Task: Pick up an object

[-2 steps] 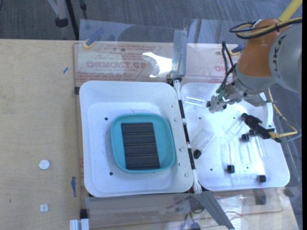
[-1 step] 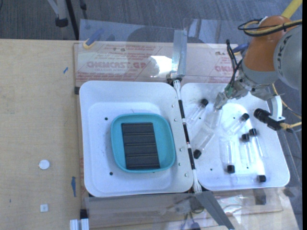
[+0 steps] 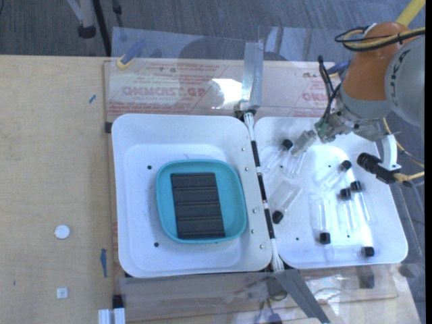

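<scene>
Pale wooden bench top (image 3: 47, 147) fills the near and left side, bare but for a small white disc (image 3: 62, 232) and a few blue marks. On it sit two shallow white plastic bins side by side. The left bin (image 3: 128, 181) holds a teal rounded-square tray (image 3: 164, 201) with a dark ribbed rectangular insert (image 3: 197, 206) lying flat inside it. The right bin (image 3: 391, 248) holds a scatter of small clear plastic vials with black caps (image 3: 322, 218), most lying flat toward its right and near side, with a few near the divider.

Further back in that bin, the two-finger gripper (image 3: 307, 140) on the grey arm with the orange band (image 3: 368, 73) is angled down to the bin floor among the vials at the far side. Whether its tips are apart or closed cannot be told at this scale, and no vial is clearly seen between them.

My judgement: this is the reach or grasp attempt, not yet a lift. The next move calls for closing on one vial and rising straight; clear, round, they could easily roll or slip.

Beyond the bins lie a clear sheet with red lettering (image 3: 169, 90) and grey carpet (image 3: 202, 5).
</scene>
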`<state>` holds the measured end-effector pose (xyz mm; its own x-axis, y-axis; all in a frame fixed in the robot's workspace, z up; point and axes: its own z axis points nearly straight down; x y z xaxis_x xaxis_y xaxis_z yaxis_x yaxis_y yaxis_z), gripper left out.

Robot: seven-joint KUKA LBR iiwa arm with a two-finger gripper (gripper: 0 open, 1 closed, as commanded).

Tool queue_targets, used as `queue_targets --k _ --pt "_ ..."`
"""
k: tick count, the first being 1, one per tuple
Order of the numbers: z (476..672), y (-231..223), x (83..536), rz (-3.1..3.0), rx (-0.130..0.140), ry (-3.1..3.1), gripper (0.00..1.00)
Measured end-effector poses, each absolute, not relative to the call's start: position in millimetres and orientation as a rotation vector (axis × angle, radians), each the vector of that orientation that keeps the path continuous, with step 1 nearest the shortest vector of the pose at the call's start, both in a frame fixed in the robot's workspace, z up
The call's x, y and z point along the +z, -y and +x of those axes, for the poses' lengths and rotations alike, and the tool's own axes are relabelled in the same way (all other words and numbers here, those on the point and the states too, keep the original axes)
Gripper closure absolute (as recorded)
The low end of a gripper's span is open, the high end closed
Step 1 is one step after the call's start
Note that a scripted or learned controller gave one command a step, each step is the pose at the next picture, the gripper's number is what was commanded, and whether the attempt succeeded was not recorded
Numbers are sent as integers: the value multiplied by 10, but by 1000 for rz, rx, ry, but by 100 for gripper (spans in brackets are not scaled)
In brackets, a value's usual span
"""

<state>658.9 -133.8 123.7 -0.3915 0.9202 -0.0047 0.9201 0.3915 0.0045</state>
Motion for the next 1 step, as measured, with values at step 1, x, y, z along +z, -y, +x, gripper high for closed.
queue_targets --k 1 --pt "6386 1154 896 1805 -18 -2559 0"
